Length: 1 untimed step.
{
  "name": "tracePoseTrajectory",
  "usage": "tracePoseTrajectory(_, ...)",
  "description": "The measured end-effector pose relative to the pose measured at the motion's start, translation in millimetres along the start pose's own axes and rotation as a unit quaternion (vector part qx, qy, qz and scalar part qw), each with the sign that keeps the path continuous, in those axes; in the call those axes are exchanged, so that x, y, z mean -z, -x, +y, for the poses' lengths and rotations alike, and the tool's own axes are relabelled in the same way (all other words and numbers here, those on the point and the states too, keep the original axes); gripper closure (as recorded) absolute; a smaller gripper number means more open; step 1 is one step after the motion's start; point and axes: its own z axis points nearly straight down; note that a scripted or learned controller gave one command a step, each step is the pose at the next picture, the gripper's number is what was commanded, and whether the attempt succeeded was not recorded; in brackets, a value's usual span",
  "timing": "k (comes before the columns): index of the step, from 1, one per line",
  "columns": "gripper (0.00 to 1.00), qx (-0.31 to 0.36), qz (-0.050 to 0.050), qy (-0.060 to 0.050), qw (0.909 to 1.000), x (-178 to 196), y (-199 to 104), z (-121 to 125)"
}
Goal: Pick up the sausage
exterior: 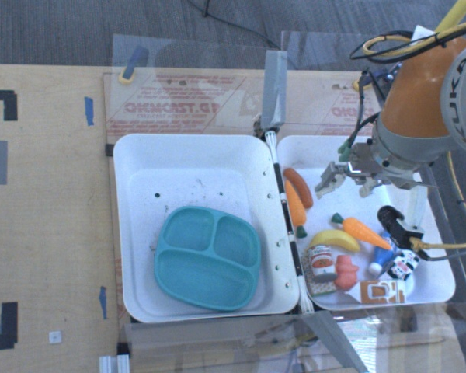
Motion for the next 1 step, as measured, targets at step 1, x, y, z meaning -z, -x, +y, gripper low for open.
tracePoseTrajectory(1,0.0,0.022,-0.001,0.002,0.9998,-26.0,-25.3,47.5)
